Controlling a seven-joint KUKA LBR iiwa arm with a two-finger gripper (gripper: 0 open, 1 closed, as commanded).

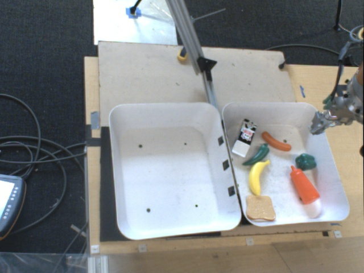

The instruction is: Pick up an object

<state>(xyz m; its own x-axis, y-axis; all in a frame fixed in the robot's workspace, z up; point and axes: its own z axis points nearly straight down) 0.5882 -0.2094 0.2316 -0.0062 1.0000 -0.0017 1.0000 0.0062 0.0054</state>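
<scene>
One fixed camera sits above the desk (142, 73), facing down at a slant, both bins (170, 169) left of the jaws.

Grey metal gripper (319, 123) (green fittings above), dark cable trailing.

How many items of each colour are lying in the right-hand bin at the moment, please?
Yellow: 1, banana
Green: 2, pepper, broccoli
Orange: 2, sausage, bottle
Tan: 1, toast
Black-and-white: 1, carton
Total: 7
</scene>
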